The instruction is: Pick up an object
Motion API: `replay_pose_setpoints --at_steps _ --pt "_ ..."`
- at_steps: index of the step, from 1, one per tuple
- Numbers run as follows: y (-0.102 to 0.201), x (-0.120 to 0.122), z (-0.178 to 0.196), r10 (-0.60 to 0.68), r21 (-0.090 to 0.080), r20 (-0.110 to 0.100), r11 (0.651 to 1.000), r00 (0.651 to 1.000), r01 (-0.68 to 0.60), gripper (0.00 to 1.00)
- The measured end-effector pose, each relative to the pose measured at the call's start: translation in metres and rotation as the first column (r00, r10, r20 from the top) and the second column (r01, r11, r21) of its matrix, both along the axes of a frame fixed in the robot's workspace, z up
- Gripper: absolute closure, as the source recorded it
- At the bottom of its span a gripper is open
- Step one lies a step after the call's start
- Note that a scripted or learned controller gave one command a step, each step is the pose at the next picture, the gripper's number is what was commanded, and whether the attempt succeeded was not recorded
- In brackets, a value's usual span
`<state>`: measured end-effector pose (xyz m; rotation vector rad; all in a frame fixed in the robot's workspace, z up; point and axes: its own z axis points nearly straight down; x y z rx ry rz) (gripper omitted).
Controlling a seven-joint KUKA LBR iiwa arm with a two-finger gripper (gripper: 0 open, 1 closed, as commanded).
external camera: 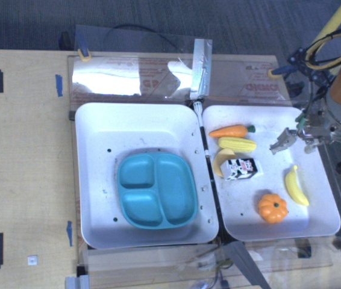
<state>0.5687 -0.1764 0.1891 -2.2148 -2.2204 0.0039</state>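
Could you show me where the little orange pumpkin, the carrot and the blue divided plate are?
Small orange toy pumpkin (272, 208): camera view, on the middle of its ribbed body.
Orange toy carrot with a green top (229, 131): camera view, on its orange shaft.
Blue plastic divided plate (158, 221): camera view, on its near rim.

- You have two white bins: the left bin (92, 161) and the right bin (315, 221).
- The divided plate (156, 189) in the left bin is turquoise blue.
- In the right bin, your carrot (229, 131) is orange with a dark green tip.
- The corn cob (237, 144) is pale yellow.
- The small carton (241, 168) is white with black cow patches.
- The banana (295, 186) is bright yellow.
- The pumpkin (272, 208) is orange with a green stem.
- Your end effector (294, 138) is grey metal.
- The table (20, 173) is light wood with black marks and blue tape.
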Motion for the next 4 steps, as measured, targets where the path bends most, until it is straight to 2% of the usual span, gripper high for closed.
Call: replay_pose_setpoints --at_steps 1,2,3,4 --pt "-0.029 -0.015 -0.091 0.035 0.001 0.009 0.999 0.999 -0.035 0.0" --pt "-0.03 -0.015 -0.085 0.034 0.001 0.003 0.999 0.999 -0.034 1.0" --pt "0.04 -0.031 0.049 -0.027 -0.002 0.012 1.0 1.0 0.027 1.0" --pt "0.008 0.021 0.034 0.164 -0.003 0.004 0.986 0.986 -0.164 1.0"
